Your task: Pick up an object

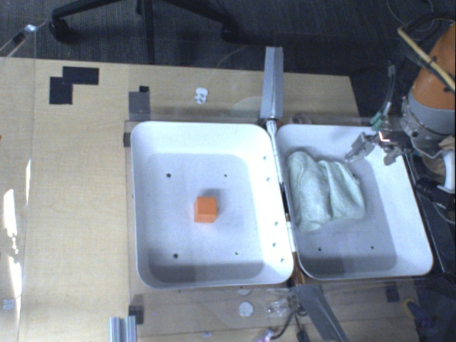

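"Where's that end effector now?"

"Up at two o'clock in the right bin, just above the crumpled pale cloth. Clenched or released, I cannot tell from here. Probably lining up on the cloth."

"And the orange cube?"

"Alone mid left bin, well apart. Light wooden tabletop, dark carpet and chair legs at twelve."

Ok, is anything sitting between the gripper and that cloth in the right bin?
Nothing visible. The gripper sits over the upper right part of the right bin, right beside the top edge of the crumpled cloth. The orange cube lies apart in the left bin.
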Available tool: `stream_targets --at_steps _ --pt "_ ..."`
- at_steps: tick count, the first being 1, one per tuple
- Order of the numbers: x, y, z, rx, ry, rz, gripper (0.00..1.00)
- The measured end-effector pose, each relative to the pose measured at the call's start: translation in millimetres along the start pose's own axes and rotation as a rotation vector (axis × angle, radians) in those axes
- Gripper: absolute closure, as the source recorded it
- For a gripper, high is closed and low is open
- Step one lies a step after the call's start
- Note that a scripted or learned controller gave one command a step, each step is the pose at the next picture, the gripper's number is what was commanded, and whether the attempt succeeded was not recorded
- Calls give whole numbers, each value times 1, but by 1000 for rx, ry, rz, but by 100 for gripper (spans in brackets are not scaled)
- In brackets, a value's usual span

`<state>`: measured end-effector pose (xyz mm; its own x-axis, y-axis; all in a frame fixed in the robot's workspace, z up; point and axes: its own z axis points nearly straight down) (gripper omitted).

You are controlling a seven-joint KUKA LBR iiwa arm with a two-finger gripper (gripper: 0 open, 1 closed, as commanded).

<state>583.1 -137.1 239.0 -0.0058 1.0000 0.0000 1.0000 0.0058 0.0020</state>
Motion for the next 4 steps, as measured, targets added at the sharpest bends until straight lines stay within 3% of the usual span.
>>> stream_targets --at_steps 1,2,3,4 --pt "53 3 122 1 1 -9 0" --pt "54 4 110 -3 1 -9 100" --pt "95 30 12 -3 0 -18 100" --pt "115 64 -77 -3 -1 -143 100"
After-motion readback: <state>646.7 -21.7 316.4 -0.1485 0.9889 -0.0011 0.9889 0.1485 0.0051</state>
